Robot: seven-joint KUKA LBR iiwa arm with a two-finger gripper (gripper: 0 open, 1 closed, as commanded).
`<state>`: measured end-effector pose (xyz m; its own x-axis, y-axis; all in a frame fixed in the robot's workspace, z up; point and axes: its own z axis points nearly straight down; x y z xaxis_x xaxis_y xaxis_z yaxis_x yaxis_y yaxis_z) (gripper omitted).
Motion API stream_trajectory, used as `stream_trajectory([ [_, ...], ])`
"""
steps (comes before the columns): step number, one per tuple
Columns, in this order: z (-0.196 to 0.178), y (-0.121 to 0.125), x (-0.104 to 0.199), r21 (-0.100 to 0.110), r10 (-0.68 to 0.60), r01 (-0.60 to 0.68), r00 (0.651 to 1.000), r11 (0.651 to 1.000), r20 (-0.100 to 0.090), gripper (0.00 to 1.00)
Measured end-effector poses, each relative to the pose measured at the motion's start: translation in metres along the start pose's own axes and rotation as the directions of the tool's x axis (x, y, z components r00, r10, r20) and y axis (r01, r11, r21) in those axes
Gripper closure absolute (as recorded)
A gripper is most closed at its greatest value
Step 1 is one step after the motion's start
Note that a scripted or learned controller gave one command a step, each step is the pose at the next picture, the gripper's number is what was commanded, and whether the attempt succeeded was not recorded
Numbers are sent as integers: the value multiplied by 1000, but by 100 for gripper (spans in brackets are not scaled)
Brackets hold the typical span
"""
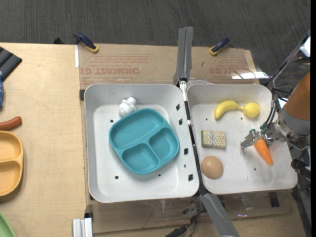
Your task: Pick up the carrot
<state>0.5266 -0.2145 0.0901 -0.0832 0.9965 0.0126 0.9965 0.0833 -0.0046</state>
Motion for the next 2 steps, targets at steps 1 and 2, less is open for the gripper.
stream_trajectory([
  [1, -10, 0, -3, -3, 4, -4, 1000, 1000, 7, 100],
  [2, -97, -21, 65, -4, -20, 20, 1000, 1000, 13, 100],
])
